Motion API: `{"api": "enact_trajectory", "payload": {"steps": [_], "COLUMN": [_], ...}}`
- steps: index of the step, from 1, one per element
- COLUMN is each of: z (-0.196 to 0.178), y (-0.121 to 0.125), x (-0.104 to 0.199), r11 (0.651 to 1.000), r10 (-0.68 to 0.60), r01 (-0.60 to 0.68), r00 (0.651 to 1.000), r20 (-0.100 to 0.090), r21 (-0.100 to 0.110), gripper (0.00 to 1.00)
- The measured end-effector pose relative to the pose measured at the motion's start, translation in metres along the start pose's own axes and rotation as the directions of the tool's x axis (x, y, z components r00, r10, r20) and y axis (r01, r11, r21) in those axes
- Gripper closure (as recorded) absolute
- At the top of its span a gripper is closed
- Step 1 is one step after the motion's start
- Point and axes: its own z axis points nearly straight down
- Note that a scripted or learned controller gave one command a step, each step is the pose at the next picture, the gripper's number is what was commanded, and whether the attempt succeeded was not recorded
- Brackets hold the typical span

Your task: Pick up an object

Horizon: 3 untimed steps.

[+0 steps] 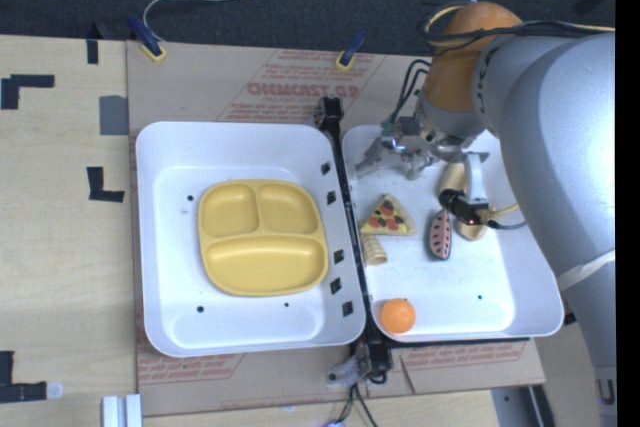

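My gripper [392, 152] hangs low over the far left corner of the right bin [500, 300], under the orange wrist band. A toy pizza slice [388, 217] lies just in front of it, apart from it. A small beige cone piece [373, 250] rests beside the pizza, against the bin's left wall. A watermelon slice [439, 235] lies to the right of the pizza. An orange ball [398, 315] sits at the near left corner. A tan piece [455, 181] lies partly under the wrist. I see nothing held by the gripper.
The left bin [165, 235] holds a yellow divided plate [263, 237]. A black clamp strip [335, 205] runs between the two bins. The big grey arm [560, 145] covers the right bin's far right side. Cables hang near the wrist.
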Motion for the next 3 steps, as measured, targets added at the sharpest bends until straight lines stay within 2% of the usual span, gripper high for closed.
{"api": "enact_trajectory", "payload": {"steps": [3], "z": [-0.0001], "y": [0.0001], "x": [-0.0042], "r11": [1.0], "r10": [0.0], "r01": [0.0], "r00": [1.0], "r20": [0.0], "r21": [0.0], "gripper": [0.0]}}
